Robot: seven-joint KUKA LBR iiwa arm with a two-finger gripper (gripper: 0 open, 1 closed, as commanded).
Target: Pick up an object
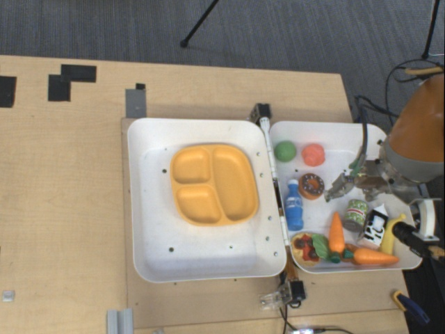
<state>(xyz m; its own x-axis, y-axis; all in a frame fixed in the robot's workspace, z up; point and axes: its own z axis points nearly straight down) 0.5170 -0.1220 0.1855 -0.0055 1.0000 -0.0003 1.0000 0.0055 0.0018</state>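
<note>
Nearest the camera, at the near edge of the right bin (327, 132), two carrots: one standing on end (336, 234), one lying flat (373, 257) by the near right corner.

Gripper (342, 188) sits over the middle of the right bin, fingers pointing left and a little near. Jaws look spread apart, tips splayed; nothing visible between them.

Just left of the tips: a chocolate doughnut with sprinkles (311, 185), close to the fingers, contact cannot be judged.

Just near of the gripper: a small green-labelled can (357, 213). Right of the can, a black-and-white carton (375, 227), tilted, and beside that a yellow banana (390, 235).

Far side of the bin: a green ball (284, 151) and a red ball (313, 154), side by side, apart from each other.

Left wall of this bin: a blue bottle (293, 206) lying lengthwise, cap toward the far side.

Near left corner: a heap of small leafy green and red toy food (311, 246), touching the upright carrot.

Arm (421, 127) comes in from the right, orange band prominent above the grey wrist.

Left bin (149, 207) holds a yellow divided plate (212, 184) with three compartments, roughly centred, well apart from the gripper.

Bench (62, 207) is pale wood, with black tape patches (69, 81) at the far left.
</note>
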